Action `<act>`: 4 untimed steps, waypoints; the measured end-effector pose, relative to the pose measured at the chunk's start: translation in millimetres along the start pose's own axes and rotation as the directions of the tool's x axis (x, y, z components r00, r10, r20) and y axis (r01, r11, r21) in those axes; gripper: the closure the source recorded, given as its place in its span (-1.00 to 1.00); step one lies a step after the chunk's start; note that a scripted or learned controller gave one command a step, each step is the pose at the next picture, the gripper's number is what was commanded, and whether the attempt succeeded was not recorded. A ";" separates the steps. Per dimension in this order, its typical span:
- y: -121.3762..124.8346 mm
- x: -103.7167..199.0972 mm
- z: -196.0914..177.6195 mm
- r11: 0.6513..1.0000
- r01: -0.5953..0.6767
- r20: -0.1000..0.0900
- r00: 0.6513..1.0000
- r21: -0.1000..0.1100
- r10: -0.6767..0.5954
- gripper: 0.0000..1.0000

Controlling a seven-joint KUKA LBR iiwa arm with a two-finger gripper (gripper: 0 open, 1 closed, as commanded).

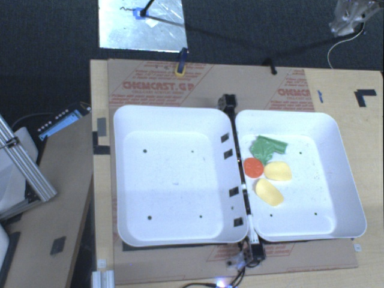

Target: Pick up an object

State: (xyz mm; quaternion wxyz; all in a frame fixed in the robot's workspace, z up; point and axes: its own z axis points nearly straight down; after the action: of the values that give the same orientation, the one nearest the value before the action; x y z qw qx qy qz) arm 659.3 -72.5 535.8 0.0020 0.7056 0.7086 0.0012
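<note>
Pincer [354,11] sits blurred at the far corner; I cannot tell its state. Well below-left of it, green piece [267,146], orange disc [253,167] and two yellow lumps [278,171] crowd together, so a descent risks nudging neighbours.

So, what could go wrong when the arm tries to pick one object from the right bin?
1. The red piece, two yellow pieces and green piece are bunched together, so a grasp may catch or push a neighbour.
2. The cluster sits near the divider between the bins, so the end effector may bump it.
</note>
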 end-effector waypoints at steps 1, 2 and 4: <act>-15.3 115.0 178.3 1.000 0.010 -0.005 1.000 0.020 -0.010 1.00; 10.3 131.2 153.5 1.000 0.002 -0.002 1.000 -0.001 -0.002 1.00; 9.7 130.7 35.3 1.000 0.002 -0.002 1.000 -0.003 -0.002 1.00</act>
State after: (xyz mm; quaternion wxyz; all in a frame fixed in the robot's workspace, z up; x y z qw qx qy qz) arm 668.5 58.1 500.4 0.0023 0.7048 0.7094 0.0031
